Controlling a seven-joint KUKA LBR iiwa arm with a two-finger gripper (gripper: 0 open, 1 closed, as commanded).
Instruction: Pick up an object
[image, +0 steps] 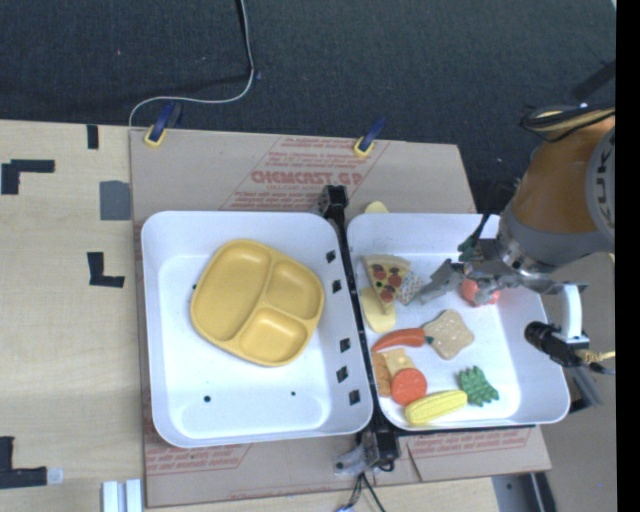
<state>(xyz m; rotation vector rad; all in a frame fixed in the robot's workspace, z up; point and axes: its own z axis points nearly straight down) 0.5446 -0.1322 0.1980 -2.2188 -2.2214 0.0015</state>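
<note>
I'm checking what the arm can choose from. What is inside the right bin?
In the right bin: pizza slice, bread slice, chili pepper, tomato slice, corn cob, broccoli. The gripper partly covers a red item.

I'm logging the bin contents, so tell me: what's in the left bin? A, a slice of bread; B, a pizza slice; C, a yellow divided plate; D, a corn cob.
C: the yellow divided plate lies alone in the left bin, while the toy foods sit in the right bin.
</note>
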